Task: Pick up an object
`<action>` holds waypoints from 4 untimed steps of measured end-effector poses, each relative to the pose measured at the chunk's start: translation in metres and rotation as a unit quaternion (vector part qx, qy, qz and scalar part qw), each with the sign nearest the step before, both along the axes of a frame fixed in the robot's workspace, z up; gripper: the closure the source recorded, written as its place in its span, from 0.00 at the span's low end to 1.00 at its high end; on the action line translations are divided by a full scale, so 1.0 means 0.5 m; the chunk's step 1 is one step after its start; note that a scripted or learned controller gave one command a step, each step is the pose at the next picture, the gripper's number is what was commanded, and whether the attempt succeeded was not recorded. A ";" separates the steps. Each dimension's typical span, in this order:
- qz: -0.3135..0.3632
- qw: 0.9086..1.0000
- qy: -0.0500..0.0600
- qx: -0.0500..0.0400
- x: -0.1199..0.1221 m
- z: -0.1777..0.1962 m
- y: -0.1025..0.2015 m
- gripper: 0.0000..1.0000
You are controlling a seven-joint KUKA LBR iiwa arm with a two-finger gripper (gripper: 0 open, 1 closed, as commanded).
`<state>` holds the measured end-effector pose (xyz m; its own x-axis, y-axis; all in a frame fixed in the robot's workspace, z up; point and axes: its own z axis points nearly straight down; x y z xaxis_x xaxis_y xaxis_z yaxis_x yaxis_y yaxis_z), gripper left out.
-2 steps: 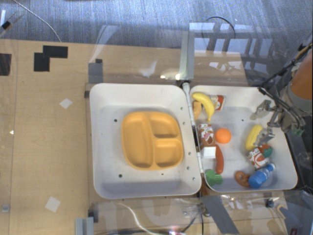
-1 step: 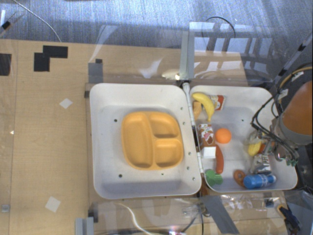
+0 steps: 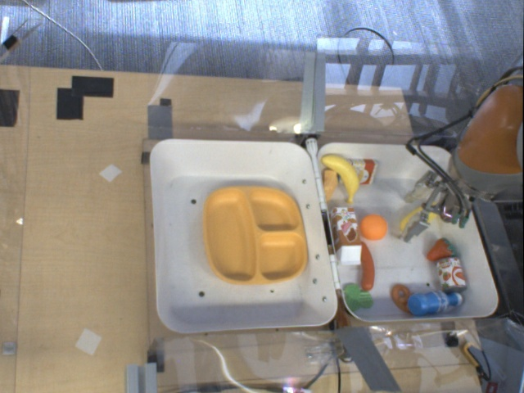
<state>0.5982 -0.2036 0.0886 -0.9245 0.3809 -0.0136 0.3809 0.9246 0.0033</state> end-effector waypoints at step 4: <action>0.046 0.999 0.000 -0.001 -0.063 0.001 -0.004 0.00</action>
<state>0.5665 -0.2055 0.0894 -0.9557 0.2938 -0.0143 0.2939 0.9558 0.0012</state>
